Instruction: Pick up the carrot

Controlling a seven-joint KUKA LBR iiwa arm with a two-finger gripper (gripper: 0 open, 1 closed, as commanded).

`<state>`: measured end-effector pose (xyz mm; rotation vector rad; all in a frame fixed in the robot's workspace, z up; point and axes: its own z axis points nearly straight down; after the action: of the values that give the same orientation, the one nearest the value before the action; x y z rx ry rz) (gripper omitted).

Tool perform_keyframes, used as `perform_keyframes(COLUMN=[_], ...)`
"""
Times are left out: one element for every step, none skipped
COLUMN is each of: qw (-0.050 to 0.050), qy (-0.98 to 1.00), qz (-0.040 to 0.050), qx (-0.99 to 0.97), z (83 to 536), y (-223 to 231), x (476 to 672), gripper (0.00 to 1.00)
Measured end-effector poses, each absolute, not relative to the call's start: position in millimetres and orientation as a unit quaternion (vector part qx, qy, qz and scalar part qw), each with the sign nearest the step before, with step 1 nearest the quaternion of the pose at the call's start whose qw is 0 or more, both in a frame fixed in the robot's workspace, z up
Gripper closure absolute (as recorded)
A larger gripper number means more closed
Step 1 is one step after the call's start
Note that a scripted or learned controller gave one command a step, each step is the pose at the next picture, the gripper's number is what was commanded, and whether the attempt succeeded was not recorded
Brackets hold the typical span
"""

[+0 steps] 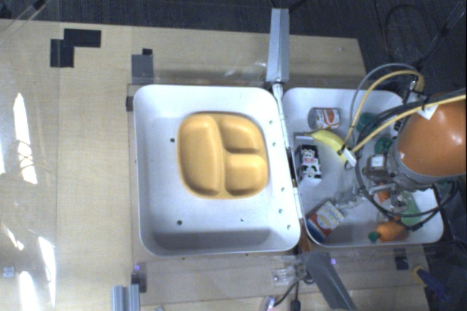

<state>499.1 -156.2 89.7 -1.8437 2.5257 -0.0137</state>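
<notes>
I am seeing the arm (pixel 438 141) running off the right edge, so its upper links are cut off. Its orange band and cables are covering much of the right bin (pixel 295 112). The gripper (pixel 383 196) is sitting under the wrist in a tangle of wires; I am not making out its fingers. The carrot (pixel 390 231) is partly hidden by a cable crossing it. The small packet (pixel 328 216) label is reading too blurred. The can (pixel 325 117) print is too small to tell
</notes>
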Motion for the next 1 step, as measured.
perform_keyframes(qw=[0.005], qy=[0.705], qz=[-0.0041], qx=[-0.709], z=[89.0], y=[-170.5], x=[502.2], gripper=[0.00])
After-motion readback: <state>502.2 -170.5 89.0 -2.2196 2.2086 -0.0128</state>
